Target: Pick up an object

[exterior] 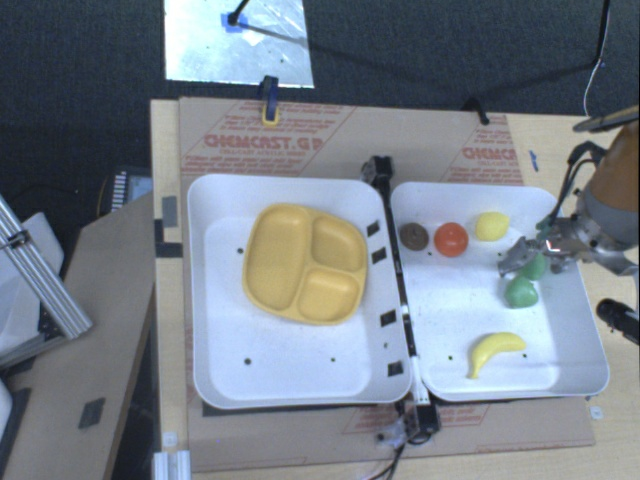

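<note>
The right bin [560, 368] holds a brown round piece [414, 235], a red tomato [451, 239], a yellow lemon [491, 226], a green piece [521, 291] and a yellow banana [495, 351]. My gripper [528, 258] reaches in from the right edge and sits low over the bin's right side. It is directly above the green piece and covers that piece's top. The lemon lies just up and left of the gripper. The banana lies near the bin's front wall, well apart from it.
The left bin [215, 368] carries a yellow divided plate [303, 263]. A black hinge strip [392, 268] runs between the two bins. The arm's grey body [610, 208] and cables hang over the right bin's far right corner.
</note>
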`<state>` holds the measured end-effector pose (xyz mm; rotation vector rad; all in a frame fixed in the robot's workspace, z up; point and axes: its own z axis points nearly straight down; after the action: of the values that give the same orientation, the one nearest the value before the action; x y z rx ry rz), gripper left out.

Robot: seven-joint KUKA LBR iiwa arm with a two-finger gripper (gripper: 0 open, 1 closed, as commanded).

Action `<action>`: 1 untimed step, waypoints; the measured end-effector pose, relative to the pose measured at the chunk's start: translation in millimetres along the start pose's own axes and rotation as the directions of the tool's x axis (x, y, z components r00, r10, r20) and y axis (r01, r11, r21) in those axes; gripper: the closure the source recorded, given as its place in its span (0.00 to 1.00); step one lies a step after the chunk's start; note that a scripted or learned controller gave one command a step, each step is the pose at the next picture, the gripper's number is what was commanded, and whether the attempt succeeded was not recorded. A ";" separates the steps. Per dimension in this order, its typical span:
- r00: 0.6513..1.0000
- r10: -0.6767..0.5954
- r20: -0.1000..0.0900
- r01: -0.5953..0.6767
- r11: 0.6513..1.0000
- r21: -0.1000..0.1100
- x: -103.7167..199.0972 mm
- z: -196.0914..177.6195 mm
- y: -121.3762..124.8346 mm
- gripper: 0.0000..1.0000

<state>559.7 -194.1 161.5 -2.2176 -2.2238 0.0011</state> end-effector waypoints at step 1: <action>1.000 0.002 0.000 -0.002 1.000 0.000 -5.7 60.5 -0.4 0.00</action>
<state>559.2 -199.8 100.9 -2.2193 -2.2216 0.0012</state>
